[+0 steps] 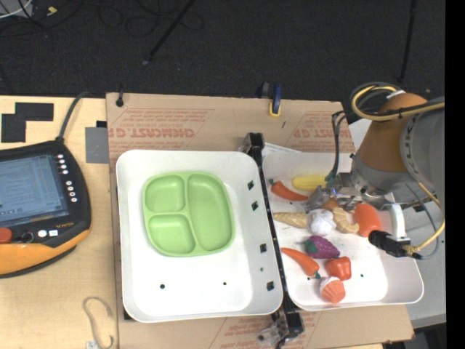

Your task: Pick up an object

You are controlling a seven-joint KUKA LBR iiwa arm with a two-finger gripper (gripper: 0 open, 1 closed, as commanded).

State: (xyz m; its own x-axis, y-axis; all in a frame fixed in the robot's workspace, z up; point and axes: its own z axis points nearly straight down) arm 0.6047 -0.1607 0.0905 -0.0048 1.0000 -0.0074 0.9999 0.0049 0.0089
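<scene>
The grey arm (425,147) is seen reaching in from the right, its orange band (381,133) set just above the wrist. The wrist is bent downward and leftward, and the gripper (325,197) is lowered low. Cables are looped around the wrist section.
</scene>
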